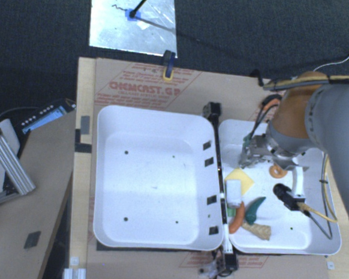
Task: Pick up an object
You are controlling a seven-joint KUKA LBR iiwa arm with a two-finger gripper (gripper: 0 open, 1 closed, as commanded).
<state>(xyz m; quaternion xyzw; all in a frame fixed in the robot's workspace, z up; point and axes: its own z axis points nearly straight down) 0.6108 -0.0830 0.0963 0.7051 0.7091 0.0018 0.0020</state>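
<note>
The right bin (311, 237) holds several small things. A yellow wedge (240, 178) lies near its left wall, with a pale block (233, 192) just in front of it. An orange carrot-like piece (237, 219), a teal curved piece (255, 209) and a tan chunk (259, 231) sit close together toward the front. An orange ring (277, 171) lies under the wrist. My gripper (250, 157) hangs over the back left of this bin, just above and behind the yellow wedge, with nothing visibly in it.
The left bin (103, 160) sits beside the right one, split from it by a ridge with black clips (212, 199). Both rest on a cardboard sheet (142, 85). A shiny foil sheet (134, 18) lies at the back.
</note>
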